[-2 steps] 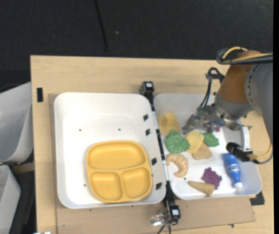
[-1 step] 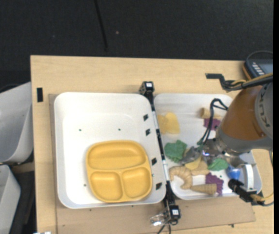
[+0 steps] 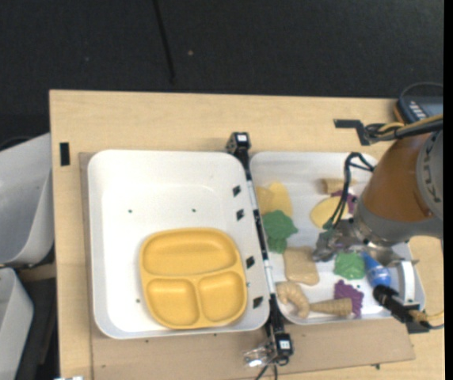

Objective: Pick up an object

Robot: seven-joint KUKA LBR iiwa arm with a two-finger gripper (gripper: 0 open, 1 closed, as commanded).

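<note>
From the overhead camera you see a pale wooden surface (image 3: pixel 155 121) carrying two shallow white bins side by side. The left bin (image 3: pixel 131 188) holds a yellow divided tray (image 3: pixel 193 277) with three compartments, lying toward the near side of the bin. The right bin (image 3: pixel 298 169) holds a scatter of small objects.

In the right bin you find a yellow piece (image 3: pixel 275 199) close to the dividing wall, with a green piece (image 3: pixel 279 226) touching it just below. A tan flat piece (image 3: pixel 300 266) lies nearer the front, and a second tan, knobbly piece (image 3: pixel 294 294) sits beside the front left corner. A tan stick (image 3: pixel 329 309) lies along the front wall, touching a purple piece (image 3: pixel 348 294). A second green piece (image 3: pixel 350 264) sits next to a blue piece (image 3: pixel 377 275). Another yellow piece (image 3: pixel 325 210) lies toward the middle, and a small tan block (image 3: pixel 333 186) sits near the far wall.

The arm (image 3: pixel 397 184) enters from the right, its orange band over the right half of that bin. The claw (image 3: pixel 332 244) is low among the objects, between the tan flat piece and the second green piece, just below the middle yellow piece. You cannot tell whether the claw is apart or together; its tips are too dark and small to read, and no object is visibly between them.
</note>
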